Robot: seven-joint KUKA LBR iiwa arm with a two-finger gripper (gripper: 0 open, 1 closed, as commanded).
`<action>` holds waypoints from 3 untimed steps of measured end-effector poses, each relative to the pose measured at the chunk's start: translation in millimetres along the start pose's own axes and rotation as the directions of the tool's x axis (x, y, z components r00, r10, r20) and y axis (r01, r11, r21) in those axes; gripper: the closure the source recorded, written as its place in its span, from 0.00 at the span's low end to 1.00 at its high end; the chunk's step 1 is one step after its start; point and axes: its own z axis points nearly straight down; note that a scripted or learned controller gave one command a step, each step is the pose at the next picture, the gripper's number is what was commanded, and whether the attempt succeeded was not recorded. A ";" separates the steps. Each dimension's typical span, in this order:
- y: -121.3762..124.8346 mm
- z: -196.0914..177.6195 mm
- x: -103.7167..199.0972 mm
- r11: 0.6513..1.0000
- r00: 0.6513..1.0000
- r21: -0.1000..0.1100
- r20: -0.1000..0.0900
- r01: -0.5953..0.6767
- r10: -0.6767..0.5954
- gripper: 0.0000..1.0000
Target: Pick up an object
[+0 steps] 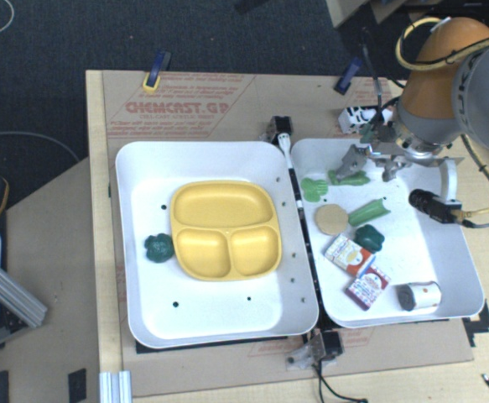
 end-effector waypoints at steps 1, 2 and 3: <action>-1.0 51.6 0.9 1.000 1.000 0.001 -0.001 0.001 -0.001 0.00; 0.7 36.9 0.4 1.000 1.000 -0.006 0.001 0.000 0.000 1.00; 8.0 -9.4 -3.2 1.000 1.000 -0.015 0.003 0.001 -0.001 1.00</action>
